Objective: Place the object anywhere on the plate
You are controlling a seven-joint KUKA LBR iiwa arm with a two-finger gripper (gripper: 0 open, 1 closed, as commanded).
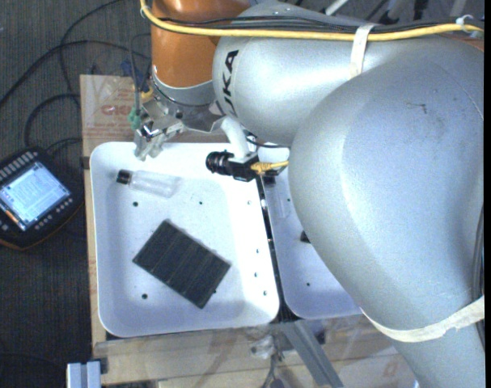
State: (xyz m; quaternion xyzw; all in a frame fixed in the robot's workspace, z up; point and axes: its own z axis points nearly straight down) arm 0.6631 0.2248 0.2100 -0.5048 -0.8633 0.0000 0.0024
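A black handheld controller [28, 192] with a glowing screen is lying on the dark carpeted floor at far left, its cables trailing away. Beside it, a pale wooden worktop [99, 103] is carrying the smooth, round-cornered left white bin [180, 237]. Inside that bin, a small clear plastic vial [148, 183] with a dark cap is lying on its side near the upper left corner, and a flat, dark, ribbed rectangular plate [181, 263] is resting at an angle in the middle, well apart from the vial. The metallic pincer [154, 136] is hanging over the bin's upper rim, just above the vial; how far its fingers are parted cannot be told, and nothing is visibly gripped. The arm [350, 136], glossy grey with an orange band, is bulking across the right bin [310, 293], a yellow cable running along its top.
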